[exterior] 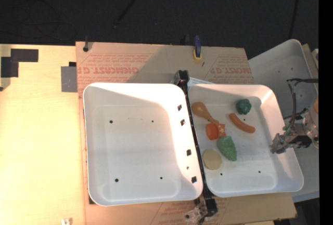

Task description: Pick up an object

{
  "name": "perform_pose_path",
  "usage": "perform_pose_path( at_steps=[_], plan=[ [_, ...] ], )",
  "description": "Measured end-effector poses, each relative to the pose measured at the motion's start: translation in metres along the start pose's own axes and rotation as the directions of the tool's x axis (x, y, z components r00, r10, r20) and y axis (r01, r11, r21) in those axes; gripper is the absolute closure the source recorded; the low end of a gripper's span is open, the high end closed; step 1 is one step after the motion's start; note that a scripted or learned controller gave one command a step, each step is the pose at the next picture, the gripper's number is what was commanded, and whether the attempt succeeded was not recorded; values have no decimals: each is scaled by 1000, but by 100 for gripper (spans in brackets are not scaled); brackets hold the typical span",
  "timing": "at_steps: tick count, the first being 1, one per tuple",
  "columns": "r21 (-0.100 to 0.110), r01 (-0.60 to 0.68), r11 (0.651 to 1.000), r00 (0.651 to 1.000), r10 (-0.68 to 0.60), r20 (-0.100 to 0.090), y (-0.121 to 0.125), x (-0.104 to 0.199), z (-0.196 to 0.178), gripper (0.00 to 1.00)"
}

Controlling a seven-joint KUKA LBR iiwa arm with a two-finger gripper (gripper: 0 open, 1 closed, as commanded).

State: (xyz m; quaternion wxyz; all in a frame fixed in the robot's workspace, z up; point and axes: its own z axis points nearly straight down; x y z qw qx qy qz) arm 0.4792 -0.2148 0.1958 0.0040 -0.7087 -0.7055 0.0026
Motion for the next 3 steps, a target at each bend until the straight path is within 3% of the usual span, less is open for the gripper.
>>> perform_pose_path(
  at_steps=[1, 2, 3],
  plan=[
    [-25, 8, 1000, 1000, -7, 6, -3, 34, -179, 100],
    [9, 2, 1000, 1000, -2, -4, -7, 9, -9, 100],
    [-21, 9, 1000, 1000, -9, 4, -3, 51, -140, 100]
  ],
)
